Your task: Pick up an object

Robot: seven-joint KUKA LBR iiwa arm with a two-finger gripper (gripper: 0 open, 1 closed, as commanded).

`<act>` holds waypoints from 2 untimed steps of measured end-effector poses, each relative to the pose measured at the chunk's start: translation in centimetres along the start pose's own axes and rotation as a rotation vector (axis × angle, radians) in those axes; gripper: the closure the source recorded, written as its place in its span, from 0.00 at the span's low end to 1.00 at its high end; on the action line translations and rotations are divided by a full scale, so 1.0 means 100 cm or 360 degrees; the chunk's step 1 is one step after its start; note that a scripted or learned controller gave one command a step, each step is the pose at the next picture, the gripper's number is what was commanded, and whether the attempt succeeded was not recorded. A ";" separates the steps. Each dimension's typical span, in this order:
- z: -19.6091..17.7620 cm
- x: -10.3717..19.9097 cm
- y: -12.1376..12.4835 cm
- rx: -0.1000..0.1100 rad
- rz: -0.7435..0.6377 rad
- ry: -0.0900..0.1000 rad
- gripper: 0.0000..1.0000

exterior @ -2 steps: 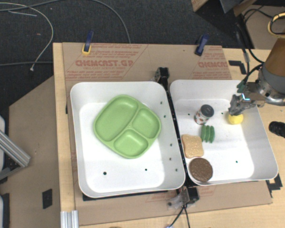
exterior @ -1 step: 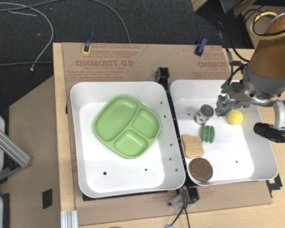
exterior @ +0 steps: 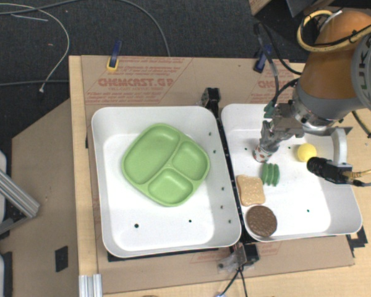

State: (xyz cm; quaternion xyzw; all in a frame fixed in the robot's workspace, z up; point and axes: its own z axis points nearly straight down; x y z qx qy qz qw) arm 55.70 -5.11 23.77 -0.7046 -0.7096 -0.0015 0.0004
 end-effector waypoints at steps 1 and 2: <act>0.013 0.060 -0.001 0.0009 -0.0001 0.0002 1.00; 0.004 0.109 -0.001 0.0001 0.0002 -0.0001 1.00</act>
